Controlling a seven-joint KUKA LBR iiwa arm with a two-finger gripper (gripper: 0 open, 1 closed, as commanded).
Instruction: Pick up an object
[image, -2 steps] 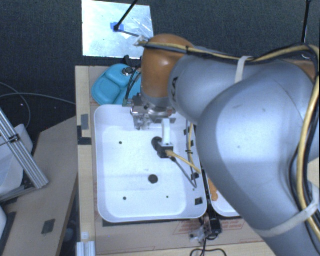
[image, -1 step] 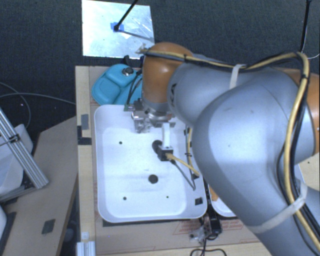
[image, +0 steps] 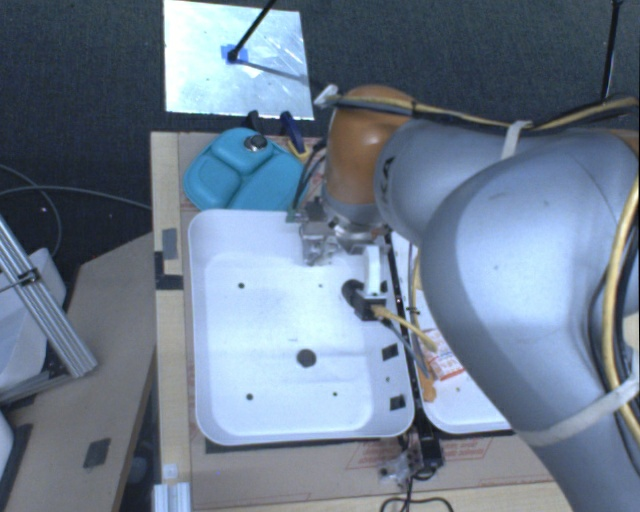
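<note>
White left bin (image: 215, 330): you are looking at a floor that is carrying nothing loose you can be sure of, only small dark specks.
Blue plastic thing (image: 245, 172): it is lying at the left bin's far rim and touching it. You cannot tell whether it is sitting over the rim or just behind it. It is looking like the likeliest thing to pick.
Dark round spot (image: 306, 357): it is sitting mid-floor in the left bin. You cannot tell whether it is a hole or a small object.
Gripper (image: 318, 246): it is hanging over the left bin's far edge, just beside the blue plastic thing's right end, and carrying nothing you can see. The angle is not telling you whether it is spread or pressed together.
Red-printed flat thing (image: 447, 366): it is lying in the right bin near the shared wall, partly under the arm.
Right bin (image: 470, 412): the arm is covering most of it.
Step in hand: you are probably watching the approach, with no grasp made.
Next move: it is calling for shifting left over the blue plastic thing, lowering squarely and closing on a narrow part.
</note>
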